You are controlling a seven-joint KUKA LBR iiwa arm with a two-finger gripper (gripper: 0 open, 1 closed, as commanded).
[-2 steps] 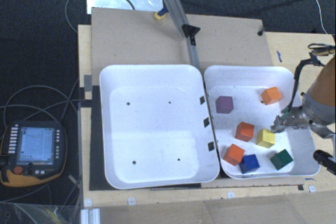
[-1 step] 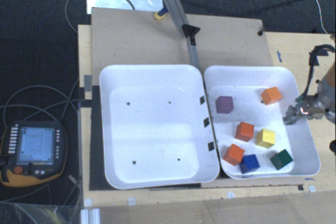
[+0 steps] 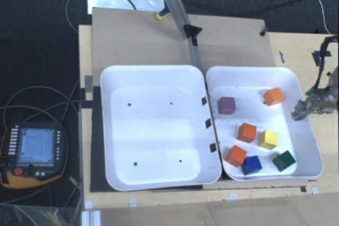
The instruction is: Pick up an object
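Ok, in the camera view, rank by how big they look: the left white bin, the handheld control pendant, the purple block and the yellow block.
Largest to smallest:
1. Left white bin
2. Handheld control pendant
3. Purple block and yellow block, which look alike, so I won't rank them.

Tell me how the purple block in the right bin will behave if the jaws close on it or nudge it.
The purple block looks like a rigid cube with flat faces, so it will probably slide rather than roll. It sits apart from the other blocks, so a nudge likely disturbs nothing else. Its small size suggests it is light; the smooth right bin floor may let it skid.

Open room around purple block (image 3: 226,105)
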